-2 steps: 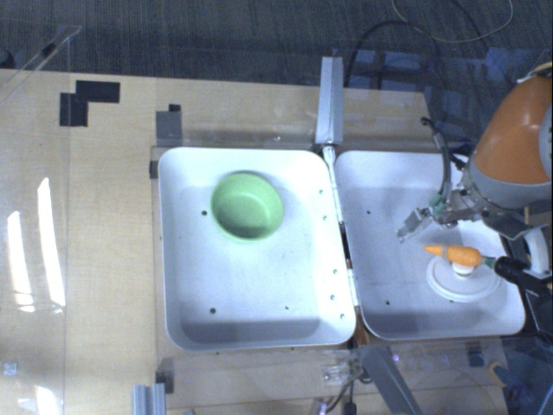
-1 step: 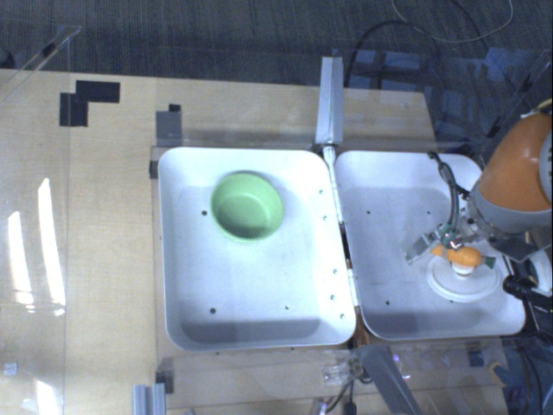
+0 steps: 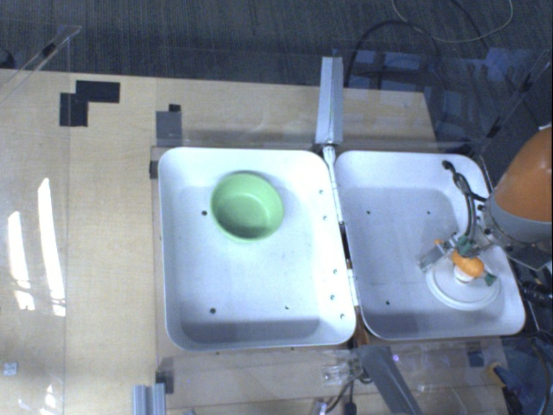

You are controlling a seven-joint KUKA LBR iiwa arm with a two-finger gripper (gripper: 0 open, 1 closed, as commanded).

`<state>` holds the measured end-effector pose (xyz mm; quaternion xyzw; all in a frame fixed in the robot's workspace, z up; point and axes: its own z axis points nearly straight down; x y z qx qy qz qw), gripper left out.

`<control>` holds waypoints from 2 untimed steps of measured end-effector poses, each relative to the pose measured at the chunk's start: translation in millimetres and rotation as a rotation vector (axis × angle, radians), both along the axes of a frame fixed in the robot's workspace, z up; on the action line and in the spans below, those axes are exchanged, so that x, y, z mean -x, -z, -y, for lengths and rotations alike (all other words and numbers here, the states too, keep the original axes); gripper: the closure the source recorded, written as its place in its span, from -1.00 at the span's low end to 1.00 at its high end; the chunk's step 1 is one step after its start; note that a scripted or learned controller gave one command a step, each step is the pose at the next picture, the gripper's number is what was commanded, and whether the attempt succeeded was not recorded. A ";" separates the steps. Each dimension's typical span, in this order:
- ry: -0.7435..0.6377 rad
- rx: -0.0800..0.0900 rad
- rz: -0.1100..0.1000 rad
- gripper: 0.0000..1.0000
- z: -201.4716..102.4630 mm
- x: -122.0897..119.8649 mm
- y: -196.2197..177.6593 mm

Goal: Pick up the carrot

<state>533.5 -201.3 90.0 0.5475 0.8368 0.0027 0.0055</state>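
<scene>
Over the right bin (image 3: 389, 232), one carrot (image 3: 467, 266) sits between the gripper (image 3: 463, 262) jaws; one green bowl (image 3: 248, 205) left.

left bin (image 3: 181, 258) holds a green bowl (image 3: 248, 205) toward its far side. in the right bin (image 3: 389, 232), near the right wall, the gripper (image 3: 467, 259) sits over a white disc (image 3: 465, 289), an orange carrot (image 3: 469, 267) right at its tip.
</scene>
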 end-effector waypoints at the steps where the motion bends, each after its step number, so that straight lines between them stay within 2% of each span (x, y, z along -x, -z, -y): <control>1: -0.006 -0.002 0.007 1.00 -3.4 -3.7 -12.1; 2: -0.063 -0.001 -0.006 1.00 -92.7 -4.3 -67.4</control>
